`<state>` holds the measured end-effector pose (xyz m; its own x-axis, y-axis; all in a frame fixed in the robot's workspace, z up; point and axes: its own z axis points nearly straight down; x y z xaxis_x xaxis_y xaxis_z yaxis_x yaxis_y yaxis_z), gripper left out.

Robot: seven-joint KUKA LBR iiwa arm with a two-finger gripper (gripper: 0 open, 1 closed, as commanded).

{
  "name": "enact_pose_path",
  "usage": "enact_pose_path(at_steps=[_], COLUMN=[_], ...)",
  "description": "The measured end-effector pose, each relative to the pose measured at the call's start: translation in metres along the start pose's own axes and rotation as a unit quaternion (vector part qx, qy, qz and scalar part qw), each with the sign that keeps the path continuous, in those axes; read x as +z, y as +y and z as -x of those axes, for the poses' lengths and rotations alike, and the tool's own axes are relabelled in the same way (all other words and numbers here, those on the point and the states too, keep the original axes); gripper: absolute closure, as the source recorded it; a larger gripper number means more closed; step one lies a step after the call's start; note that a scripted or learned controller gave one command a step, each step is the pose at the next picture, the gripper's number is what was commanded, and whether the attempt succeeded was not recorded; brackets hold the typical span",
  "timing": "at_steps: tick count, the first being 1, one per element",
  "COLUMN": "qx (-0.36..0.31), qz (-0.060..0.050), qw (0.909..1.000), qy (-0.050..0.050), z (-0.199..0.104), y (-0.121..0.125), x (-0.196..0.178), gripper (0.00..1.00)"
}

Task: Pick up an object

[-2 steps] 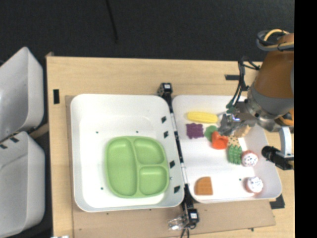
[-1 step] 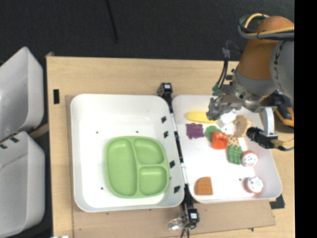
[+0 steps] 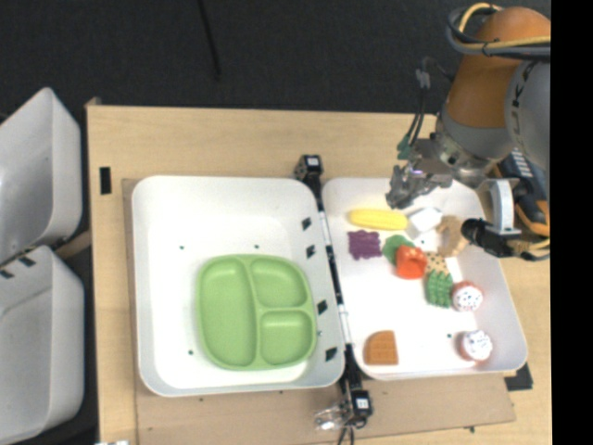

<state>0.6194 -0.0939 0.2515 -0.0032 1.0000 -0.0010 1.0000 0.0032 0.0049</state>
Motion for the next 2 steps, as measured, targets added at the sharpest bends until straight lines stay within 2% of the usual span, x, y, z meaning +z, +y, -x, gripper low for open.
enact_pose_path(at_steps=[1,2], qx=[-0.001,-0.002], qz=[-0.003,-0.001], qw=[1.0000,1.0000], qy=[0.000,-0.001], z=[-0.005,0.003], y=[-0.009,0.004], x=[0.002,0.006], gripper=[1.00,1.00])
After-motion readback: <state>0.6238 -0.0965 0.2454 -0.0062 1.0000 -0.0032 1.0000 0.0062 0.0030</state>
